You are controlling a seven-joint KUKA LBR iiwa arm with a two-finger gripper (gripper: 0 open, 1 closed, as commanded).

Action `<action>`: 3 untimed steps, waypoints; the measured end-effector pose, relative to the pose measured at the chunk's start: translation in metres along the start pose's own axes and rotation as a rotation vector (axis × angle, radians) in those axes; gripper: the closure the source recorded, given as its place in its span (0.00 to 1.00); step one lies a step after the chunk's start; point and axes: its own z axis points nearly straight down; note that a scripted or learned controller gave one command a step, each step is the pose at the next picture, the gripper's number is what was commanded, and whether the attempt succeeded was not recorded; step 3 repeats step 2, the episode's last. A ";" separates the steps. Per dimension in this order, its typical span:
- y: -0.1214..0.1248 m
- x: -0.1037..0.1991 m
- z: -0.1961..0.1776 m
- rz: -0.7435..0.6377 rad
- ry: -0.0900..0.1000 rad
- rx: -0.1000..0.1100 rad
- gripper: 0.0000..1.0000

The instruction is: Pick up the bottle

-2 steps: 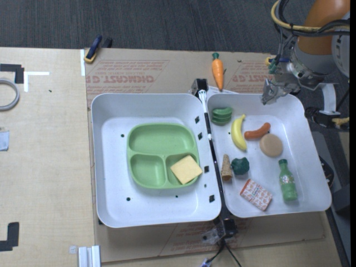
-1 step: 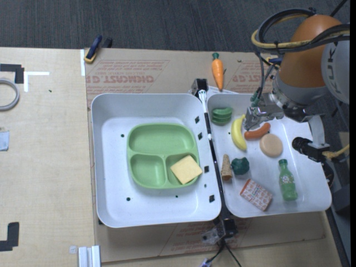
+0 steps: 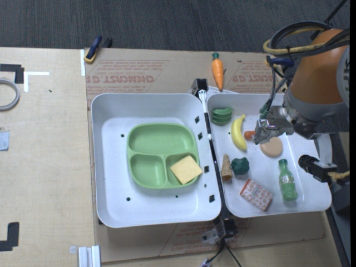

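The bottle (image 3: pixel 287 179) is lying in the right bin (image 3: pixel 320 204), near that bin's front right corner. It is green, with its cap pointing toward the back of the bin. Nothing is touching it.

The pincer (image 3: pixel 266 131) is hanging over the middle of the right bin, well back from the bottle and to its left in the view. It is sitting just above a tan disc (image 3: pixel 272 147), with an orange-red piece (image 3: pixel 250 134) close at its left. Whether it is wide or narrow cannot be told from this angle. No item is showing between its tips.

Other contents of the right bin: a banana (image 3: pixel 238 132) lying left of the pincer, a green stack (image 3: pixel 222 115) at the back left, a cone (image 3: pixel 226 168) against the left wall, a dark green lump (image 3: pixel 240 166) beside the cone, and a red packet (image 3: pixel 256 194) at the front, just left of the bottle.

The left bin (image 3: pixel 108 166) is holding a green tray (image 3: pixel 139 143) with a yellow block (image 3: pixel 186 169) resting in its front right compartment.

A carrot (image 3: pixel 217 71) is lying on the surface (image 3: pixel 44 166) behind the bins.
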 end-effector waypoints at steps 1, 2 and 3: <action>-0.050 0.075 -0.025 0.076 0.000 0.001 1.00; -0.061 0.163 0.019 0.020 -0.001 0.001 1.00; -0.061 0.163 0.019 0.020 -0.001 0.001 1.00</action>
